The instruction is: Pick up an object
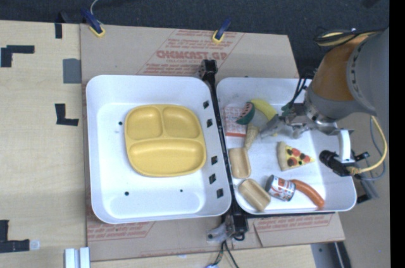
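The right bin holds several toy foods. A yellow-green banana and a red watermelon slice lie at its upper left. A beige cone-shaped piece sits just below them. A pizza slice lies in the middle. Two bread rolls, a small can and an orange sausage lie along the front. My gripper is low in this bin, between the banana and the pizza slice, pointing left toward the cone piece. Nothing is visibly held in it.
A yellow divided plate lies in the left bin. The arm's grey and orange body covers the right bin's upper right corner. A black divider runs between the bins. Cables hang off the wrist at the right.
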Robot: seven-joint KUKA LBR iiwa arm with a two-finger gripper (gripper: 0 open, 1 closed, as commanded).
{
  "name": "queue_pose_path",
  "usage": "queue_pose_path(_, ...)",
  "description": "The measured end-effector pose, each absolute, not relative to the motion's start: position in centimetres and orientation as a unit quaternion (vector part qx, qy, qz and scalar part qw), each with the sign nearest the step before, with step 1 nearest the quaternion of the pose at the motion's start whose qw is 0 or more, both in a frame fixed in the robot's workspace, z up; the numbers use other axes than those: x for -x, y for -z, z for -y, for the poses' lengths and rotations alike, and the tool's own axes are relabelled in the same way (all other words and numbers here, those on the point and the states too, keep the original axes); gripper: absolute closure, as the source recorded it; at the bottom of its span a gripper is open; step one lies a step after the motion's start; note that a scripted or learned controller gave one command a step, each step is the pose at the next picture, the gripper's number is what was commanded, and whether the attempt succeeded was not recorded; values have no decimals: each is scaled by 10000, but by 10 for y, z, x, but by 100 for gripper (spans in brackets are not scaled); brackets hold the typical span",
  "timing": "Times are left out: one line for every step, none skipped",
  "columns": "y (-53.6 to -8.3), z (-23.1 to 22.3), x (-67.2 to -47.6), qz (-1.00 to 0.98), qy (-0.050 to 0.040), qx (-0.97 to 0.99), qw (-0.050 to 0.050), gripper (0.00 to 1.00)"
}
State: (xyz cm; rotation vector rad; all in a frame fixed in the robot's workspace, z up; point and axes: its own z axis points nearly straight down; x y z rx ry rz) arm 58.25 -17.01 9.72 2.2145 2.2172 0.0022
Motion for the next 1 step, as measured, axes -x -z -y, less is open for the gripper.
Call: queue_pose_path(-87,165,-670,-7081,-11,-7062,28,0)
